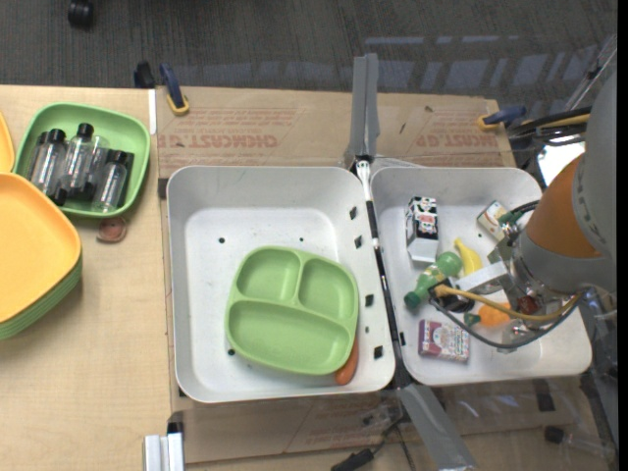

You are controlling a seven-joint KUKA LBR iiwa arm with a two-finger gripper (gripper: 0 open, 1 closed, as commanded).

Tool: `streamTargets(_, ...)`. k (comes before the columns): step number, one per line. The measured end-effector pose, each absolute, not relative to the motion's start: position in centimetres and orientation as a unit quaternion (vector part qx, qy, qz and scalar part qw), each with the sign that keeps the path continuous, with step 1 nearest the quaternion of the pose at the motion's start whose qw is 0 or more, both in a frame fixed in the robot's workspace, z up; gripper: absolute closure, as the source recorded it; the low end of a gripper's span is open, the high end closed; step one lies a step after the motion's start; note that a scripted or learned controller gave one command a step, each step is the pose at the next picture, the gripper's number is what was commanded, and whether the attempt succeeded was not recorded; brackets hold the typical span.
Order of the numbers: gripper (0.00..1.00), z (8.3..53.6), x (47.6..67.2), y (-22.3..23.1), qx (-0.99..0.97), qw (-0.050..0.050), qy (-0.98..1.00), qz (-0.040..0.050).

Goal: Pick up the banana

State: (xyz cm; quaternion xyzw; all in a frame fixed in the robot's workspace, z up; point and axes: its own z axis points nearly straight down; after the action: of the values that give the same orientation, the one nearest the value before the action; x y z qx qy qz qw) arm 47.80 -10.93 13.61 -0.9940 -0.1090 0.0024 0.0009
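Closing in for the grasp, I am seeing the banana (468, 258) lying mid right bin (559, 361) beside the green toy (437, 275), my end effector (500, 302) hovering near it, its opening unreadable, needing lining-up over the fruit.

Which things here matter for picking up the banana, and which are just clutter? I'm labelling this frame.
Job:
banana, right bin
gripper, above the right bin

Lying about:
green divided plate, left bin
black-and-white carton
pink packet
green tray of bottles
orange plates
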Motion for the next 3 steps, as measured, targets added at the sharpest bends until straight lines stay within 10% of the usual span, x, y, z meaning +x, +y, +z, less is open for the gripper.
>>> streamTargets(1,1.00,14.4,47.8,-11.0,-0.994,0.001,-0.111,0.0048)
streamTargets(2,1.00,13.7,47.6,-17.9,-0.982,0.001,-0.188,0.0025)
streamTargets(3,0.00,13.7,47.6,-17.9,-0.982,0.001,-0.188,0.0026)
